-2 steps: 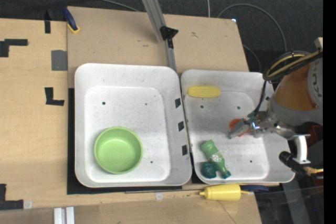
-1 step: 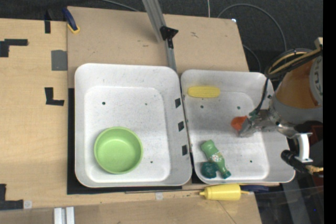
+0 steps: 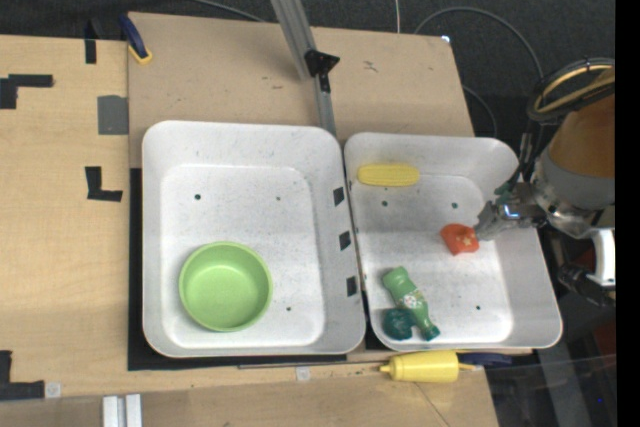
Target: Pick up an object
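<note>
The small orange-red block [image 3: 459,239] lies on the floor of the right bin [image 3: 520,315], just to the left of the claw [image 3: 497,218] and a little below it, close to its tip. From here I cannot tell the claw's state. The block looks chunky and matte. Farther left of the claw, by the bin's far wall, rests a smooth yellow oblong piece [image 3: 388,176]. Below and left of the claw lies a glossy green bottle [image 3: 410,302]. Well to the left, the other bin [image 3: 165,215] holds a round green bowl [image 3: 225,286].
</note>
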`<state>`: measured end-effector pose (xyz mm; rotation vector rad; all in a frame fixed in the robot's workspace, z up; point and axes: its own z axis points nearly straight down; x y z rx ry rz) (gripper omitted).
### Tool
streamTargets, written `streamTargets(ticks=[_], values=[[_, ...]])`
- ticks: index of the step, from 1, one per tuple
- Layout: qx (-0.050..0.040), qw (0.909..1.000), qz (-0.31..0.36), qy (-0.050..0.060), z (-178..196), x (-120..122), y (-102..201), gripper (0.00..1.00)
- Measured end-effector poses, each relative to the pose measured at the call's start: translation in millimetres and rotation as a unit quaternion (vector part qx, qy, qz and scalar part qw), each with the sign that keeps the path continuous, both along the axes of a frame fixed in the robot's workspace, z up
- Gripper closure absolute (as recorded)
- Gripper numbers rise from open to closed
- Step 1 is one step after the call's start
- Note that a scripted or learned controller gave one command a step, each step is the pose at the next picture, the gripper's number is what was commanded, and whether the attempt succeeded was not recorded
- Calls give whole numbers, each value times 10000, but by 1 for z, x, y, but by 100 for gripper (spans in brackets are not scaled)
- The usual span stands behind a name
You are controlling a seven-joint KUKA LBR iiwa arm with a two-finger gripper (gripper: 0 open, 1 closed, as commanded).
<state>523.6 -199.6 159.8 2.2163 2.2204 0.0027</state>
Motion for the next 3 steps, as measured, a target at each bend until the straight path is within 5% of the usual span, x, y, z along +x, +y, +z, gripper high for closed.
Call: streamTargets(ticks=[2, 3], values=[[1, 10000, 1, 4, 100, 14, 0, 100], [18, 10000, 23, 22, 104, 29, 49, 100]])
